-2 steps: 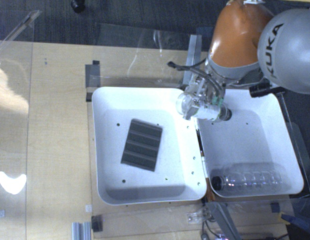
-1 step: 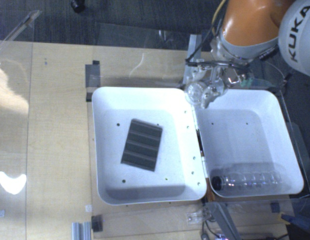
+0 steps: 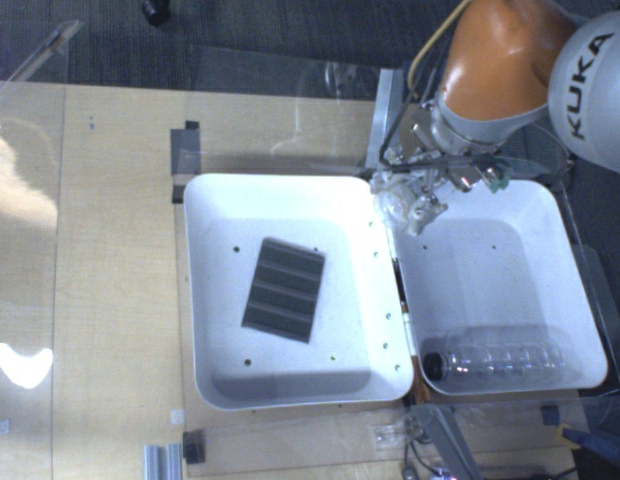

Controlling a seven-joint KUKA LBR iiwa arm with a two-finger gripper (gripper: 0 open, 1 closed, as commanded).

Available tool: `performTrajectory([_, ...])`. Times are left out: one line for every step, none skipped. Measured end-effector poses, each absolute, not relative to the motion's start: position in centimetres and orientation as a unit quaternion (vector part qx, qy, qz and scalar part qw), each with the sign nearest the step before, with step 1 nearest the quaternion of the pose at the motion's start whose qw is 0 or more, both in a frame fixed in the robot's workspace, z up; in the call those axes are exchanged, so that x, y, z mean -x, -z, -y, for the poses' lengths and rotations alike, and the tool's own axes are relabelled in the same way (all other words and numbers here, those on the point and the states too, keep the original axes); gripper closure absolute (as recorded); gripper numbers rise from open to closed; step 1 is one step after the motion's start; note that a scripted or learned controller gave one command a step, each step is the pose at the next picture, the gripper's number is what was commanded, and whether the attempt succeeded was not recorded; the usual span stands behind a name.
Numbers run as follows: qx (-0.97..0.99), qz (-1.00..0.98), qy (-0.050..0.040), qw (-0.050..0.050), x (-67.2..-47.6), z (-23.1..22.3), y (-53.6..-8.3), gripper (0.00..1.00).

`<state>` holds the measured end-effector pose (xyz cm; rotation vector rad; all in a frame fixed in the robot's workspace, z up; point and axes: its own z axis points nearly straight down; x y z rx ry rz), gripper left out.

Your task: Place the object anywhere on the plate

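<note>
A dark grey ridged rectangular plate lies flat in the middle of the left bin, slightly tilted. A clear plastic bottle with a dark cap lies on its side along the near wall of the right bin, cap pointing left. My gripper hangs under the orange wrist band over the far left corner of the right bin, close to the divider between the bins. It is well away from the bottle and to the upper right of the plate. Nothing shows in its grasp.
The two white bins sit side by side on a wooden bench. A clear panel covers the bench at the left. Cables loop above the wrist. Metal brackets stand at the left bin's corners.
</note>
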<state>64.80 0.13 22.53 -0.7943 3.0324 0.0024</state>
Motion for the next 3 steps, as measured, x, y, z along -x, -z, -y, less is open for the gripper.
performTrajectory([0.361,-0.932,-0.0003,0.006,-63.8,-5.7,-26.3,1.0])
performTrajectory([0.444,-0.896,-0.0007,0.004,-62.8,-9.4,-21.0,1.0])
performTrajectory([0.364,-0.931,-0.0007,0.006,-63.5,-12.3,-36.4,1.0])
